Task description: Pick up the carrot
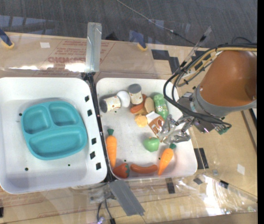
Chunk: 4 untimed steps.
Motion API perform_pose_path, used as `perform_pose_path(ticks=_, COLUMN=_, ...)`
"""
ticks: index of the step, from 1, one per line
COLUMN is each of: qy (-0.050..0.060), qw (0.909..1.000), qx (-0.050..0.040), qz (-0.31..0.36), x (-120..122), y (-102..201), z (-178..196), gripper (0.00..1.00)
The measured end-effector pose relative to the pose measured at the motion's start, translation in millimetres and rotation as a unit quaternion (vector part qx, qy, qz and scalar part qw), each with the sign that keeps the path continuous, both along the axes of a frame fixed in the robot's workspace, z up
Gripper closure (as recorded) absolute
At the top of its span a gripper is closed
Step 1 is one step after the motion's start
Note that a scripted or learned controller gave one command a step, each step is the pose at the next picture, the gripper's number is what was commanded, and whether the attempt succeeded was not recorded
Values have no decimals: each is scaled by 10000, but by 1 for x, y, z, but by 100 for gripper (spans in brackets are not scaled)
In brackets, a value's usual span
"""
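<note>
camera view: two carrots [111, 146] [166, 158], one claw [174, 133] above right bin [127, 129].

Two orange carrots [111, 147] in right bin [122, 85]

The bench [38, 55], covered in taped cardboard, bears the left bin [1, 139] and right bin [188, 160] side by side.

Robotics lab test cell, not a home. Two white bins [1, 125] taped to a cardboard-covered bench [52, 55] under clear plastic sheeting, grey carpet floor [38, 3], loose cables [183, 71] on the arm [227, 80], toy plastic food [146, 120] as props.
</note>
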State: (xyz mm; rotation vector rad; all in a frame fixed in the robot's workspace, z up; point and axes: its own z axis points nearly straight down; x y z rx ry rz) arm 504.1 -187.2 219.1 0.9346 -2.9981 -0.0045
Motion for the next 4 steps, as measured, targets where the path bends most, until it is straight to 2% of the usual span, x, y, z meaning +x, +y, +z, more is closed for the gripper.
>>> perform_pose_path(ticks=1, qy=4, qw=10000, qx=1, qz=-6, x=0, y=0, z=0, gripper=0)
perform_pose_path(ticks=2, qy=-4, qw=9999, qx=-2, qz=-151, x=-18, y=-3, z=-128, gripper=0)
perform_pose_path(ticks=3, qy=17, qw=9998, qx=-3, qz=-215, x=-20, y=16, z=-130, gripper=0)
perform_pose_path(ticks=4, qy=-7, qw=9954, qx=2, qz=955, x=-15, y=-22, z=-129, gripper=0)
